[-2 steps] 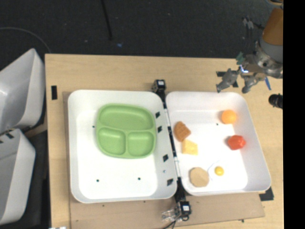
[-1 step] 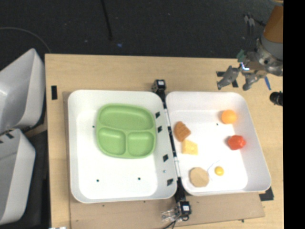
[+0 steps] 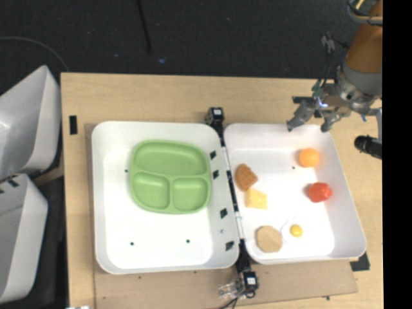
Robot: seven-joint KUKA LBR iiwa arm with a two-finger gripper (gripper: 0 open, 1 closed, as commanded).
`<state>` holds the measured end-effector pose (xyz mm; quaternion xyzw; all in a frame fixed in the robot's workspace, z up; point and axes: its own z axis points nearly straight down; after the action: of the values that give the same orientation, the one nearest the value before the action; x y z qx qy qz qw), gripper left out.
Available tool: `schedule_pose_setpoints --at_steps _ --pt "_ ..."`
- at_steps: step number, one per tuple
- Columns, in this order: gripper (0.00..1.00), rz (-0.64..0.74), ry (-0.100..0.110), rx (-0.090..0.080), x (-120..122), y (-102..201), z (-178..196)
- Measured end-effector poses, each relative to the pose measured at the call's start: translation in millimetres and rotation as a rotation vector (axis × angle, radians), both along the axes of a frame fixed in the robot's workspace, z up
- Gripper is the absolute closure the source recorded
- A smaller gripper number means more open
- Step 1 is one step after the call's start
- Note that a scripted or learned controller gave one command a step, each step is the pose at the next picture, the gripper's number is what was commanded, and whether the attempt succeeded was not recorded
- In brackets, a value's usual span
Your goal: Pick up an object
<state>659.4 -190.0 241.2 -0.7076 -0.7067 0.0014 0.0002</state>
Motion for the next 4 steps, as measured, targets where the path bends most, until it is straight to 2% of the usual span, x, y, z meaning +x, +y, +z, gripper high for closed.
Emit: schedule_pose_setpoints --at_steps 1,2,3,4 --pt "0.00 0.003 0.000 0.000 7.2 -1.5 -45.3" --pt "0.00 0.003 0.001 0.001 1.5 6.2 -99.2" --pt "1.00 0.004 -0.008 -0.003 3.6 4.7 -83.4" --pt "1.00 0.004 -0.010 -0.001 3.4 4.2 -17.8"
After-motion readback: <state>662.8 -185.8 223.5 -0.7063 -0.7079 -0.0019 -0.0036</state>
